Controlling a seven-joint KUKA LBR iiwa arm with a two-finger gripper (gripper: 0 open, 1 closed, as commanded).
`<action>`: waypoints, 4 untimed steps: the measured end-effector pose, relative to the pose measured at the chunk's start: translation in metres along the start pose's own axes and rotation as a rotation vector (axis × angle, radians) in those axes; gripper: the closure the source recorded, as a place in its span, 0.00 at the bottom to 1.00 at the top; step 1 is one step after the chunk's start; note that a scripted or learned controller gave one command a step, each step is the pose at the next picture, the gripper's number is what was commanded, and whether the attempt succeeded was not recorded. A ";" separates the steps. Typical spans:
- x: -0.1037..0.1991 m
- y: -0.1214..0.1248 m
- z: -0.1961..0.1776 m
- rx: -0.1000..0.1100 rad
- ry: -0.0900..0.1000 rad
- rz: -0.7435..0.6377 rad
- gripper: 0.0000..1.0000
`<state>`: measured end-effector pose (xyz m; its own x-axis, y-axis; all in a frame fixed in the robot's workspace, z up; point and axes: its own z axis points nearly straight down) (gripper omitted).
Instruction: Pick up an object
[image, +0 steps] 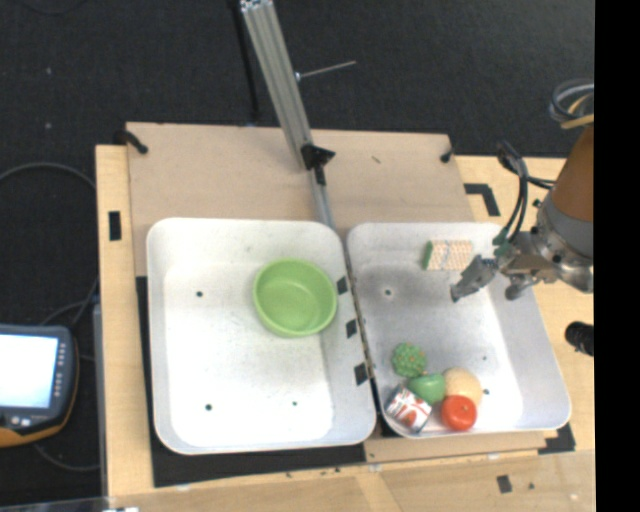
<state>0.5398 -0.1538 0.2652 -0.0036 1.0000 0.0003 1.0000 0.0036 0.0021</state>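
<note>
Hand (490, 282): hovering over right bin (520, 330), fingers spread, gripping nothing.
Can (408, 408): lying by tomato (459, 412); label writing unreadable.
Bowl (294, 297): sitting in left bin (190, 330).

This is a robotics lab or test cell, not a home or shop; the signs are plain in the camera view. A plywood bench (250, 170) stands on dark carpet-like flooring (60, 70), carrying two shallow white bins (180, 400) side by side; black brackets and tape marks fix the boards at their corners. An aluminium extrusion post (280, 85) slants across from the top; loose black cables (40, 175) trail over the floor at the left. A handheld control pendant with a lit screen (30, 380) lies at the left edge; an industrial arm (570, 200) with an orange band and exposed wiring reaches in from the right.
</note>
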 end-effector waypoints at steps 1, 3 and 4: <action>0.000 0.000 0.000 0.000 0.000 0.001 0.00; -0.013 -0.005 0.113 0.007 -0.002 0.005 0.00; -0.015 -0.006 0.165 0.006 -0.002 0.004 0.00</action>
<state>0.5346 -0.1684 0.0999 0.0008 1.0000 -0.0016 1.0000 -0.0008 -0.0034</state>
